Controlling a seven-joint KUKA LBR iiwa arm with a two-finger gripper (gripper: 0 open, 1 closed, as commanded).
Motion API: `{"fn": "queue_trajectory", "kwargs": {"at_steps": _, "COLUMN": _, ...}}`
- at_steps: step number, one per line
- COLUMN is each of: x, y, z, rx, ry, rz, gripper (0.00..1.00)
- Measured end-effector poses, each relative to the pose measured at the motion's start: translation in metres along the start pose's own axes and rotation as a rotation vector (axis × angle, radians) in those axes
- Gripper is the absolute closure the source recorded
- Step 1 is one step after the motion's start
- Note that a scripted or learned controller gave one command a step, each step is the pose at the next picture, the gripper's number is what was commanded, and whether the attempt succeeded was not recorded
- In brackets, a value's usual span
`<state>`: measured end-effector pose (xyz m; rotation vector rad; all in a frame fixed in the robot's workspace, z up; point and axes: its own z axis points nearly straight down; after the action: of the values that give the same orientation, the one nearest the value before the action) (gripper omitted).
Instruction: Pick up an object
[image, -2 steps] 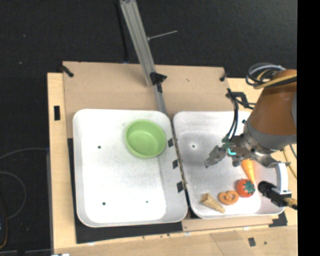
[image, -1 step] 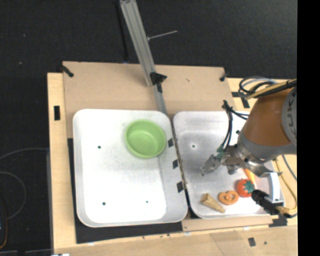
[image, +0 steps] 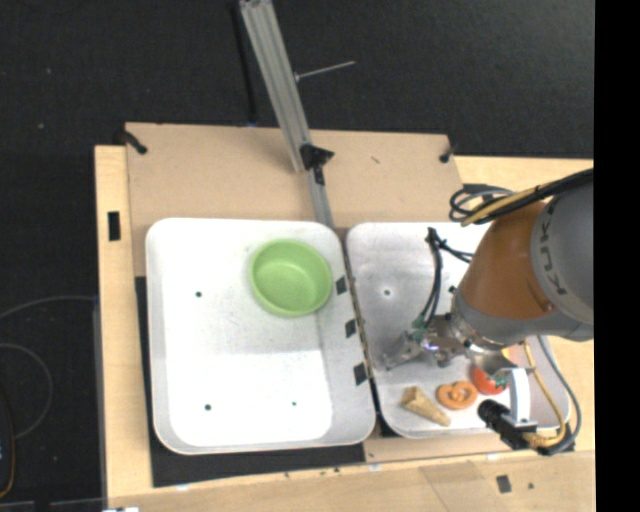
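Observation:
My gripper (image: 412, 347) hangs low over the middle of the right bin (image: 385, 262), below the orange wrist band. Just in front of it, near the bin's front edge, lie a tan wedge-shaped piece (image: 425, 405) and a small orange round object (image: 458, 395). A red-orange item (image: 485, 380) peeks out from under the wrist to the right. Nothing visibly sits in the gripper. A green bowl (image: 291, 278) stands upright in the left bin (image: 200, 380), at its back right.
A grey metal pole (image: 285, 95) slants from the top of the view down to the gap between the bins. Cables (image: 480, 203) loop behind the arm, and a black-and-white fitting (image: 510, 410) sits at the right bin's front right corner.

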<state>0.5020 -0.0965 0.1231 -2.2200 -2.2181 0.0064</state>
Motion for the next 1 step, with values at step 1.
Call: {"fn": "queue_trajectory", "kwargs": {"at_steps": 1, "x": -0.0013, "y": 0.0007, "z": 0.0221, "rx": -0.007, "ry": -0.001, "rz": 0.001, "gripper": 0.0}}
